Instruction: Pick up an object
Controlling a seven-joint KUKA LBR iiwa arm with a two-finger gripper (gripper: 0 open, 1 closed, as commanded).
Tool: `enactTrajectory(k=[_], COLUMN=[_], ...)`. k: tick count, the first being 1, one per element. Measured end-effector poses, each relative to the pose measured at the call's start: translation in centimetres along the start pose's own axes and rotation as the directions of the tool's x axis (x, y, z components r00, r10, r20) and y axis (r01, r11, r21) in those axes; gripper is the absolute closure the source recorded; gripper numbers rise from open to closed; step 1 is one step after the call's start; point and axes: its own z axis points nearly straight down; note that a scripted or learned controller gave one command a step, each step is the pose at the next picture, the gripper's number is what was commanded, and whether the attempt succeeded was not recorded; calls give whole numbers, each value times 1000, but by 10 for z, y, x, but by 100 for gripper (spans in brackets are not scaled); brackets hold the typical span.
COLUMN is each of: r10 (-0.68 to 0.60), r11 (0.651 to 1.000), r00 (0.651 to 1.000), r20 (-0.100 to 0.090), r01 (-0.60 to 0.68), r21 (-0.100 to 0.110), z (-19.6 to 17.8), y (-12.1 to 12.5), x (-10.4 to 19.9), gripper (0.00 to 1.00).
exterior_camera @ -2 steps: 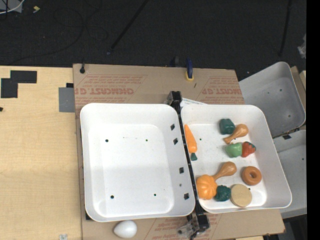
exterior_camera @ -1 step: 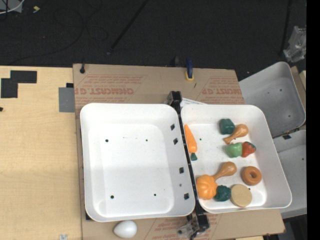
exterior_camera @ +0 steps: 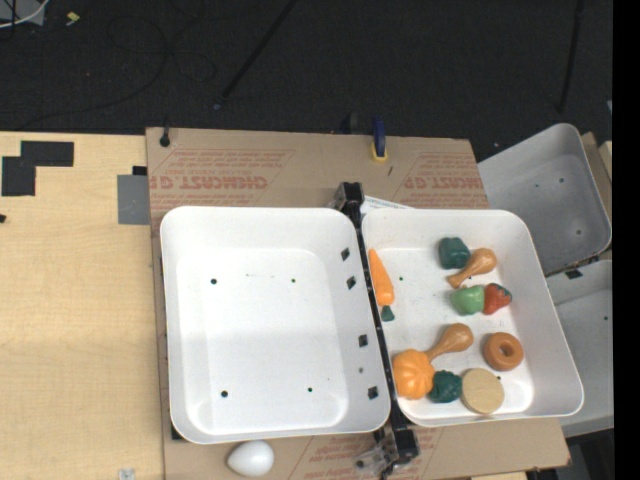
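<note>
Nearest us, we saw a white egg (exterior_camera: pixel 250 458) on the cardboard-covered table (exterior_camera: pixel 250 173) below the left bin (exterior_camera: pixel 185 318). Toy food, including an orange carrot (exterior_camera: pixel 380 278), lay in the right bin (exterior_camera: pixel 545 298); dark floor lay beyond.

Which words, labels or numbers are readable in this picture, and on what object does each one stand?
Brown cardboard sheet under the bins: red stencilled print in two places, seen upside down and mirrored; it seems to read "CHEMCRST", but it is too blurred to be sure.
White bins and toy foods: no text.
</note>
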Motion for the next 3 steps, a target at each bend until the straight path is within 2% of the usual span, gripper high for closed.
enactTrajectory(k=[1,2,3], r10=[-4,-6,2], r11=[1000,1000,1000], r00=[1000,1000,1000], r20=[-2,-4,0], r01=[4,6,-2], r21=[-2,1,3], z=[-17,-17,13], y=[14,-7,14], x=[22,68,-9], gripper=[100,100,100])
